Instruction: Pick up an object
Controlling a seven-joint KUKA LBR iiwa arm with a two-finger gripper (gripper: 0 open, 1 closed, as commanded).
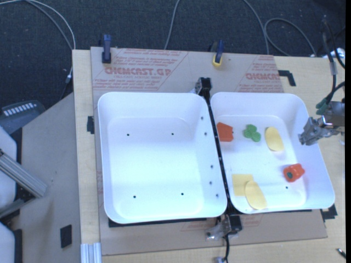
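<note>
The pincer (312,135) hangs at the right-hand rim of the right bin (310,163), its grey metal tips pointing toward the bin's interior from just outside the wall. Nothing lies between its tips; how far apart they stand cannot be told from this view.

Nearest to the pincer, just inside the bin wall to its left, lies a yellow oval piece (274,139), tilted slightly. Below the pincer and a little to its left sits a small red-orange pepper-like toy (294,172) with a dark stem spot, close to the bin's right side. Farther left of the pincer, past the yellow oval, rests a small green leafy piece (252,132), and beyond it an orange-red block (225,132) lies close against the bin's left wall. Well below and to the left of the pincer, near the bin's front edge, a pale yellow square (241,183) lies flat with a second yellow oval (255,195) overlapping its lower right corner.

Farther left still, across the divide where the two rims meet, stands the left bin (156,155). Both bins sit on a cardboard sheet (181,67) spread over the tabletop (85,163), held at the far edge by a blue clamp (106,47) and a yellow clamp (218,55).
</note>
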